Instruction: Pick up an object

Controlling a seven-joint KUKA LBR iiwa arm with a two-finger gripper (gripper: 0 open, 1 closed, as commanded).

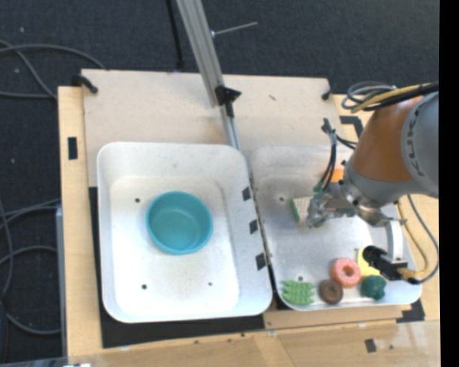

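My gripper (314,214) is low in the middle of the right bin (291,262), its tip right beside a small pale green block (300,208) on the bin floor. Along the right bin's front edge lie a green ridged piece (297,290), a brown donut (331,292), a pink donut (345,272) and a dark green lumpy toy (373,287). A teal bowl (179,221) sits in the middle of the left bin (126,167). The arm covers the right bin's far right part.
A slanted metal rail (206,52) rises from the bench behind the bins. The bins' shared wall (258,228) runs just left of the gripper. Cables lie on the dark floor at the left.
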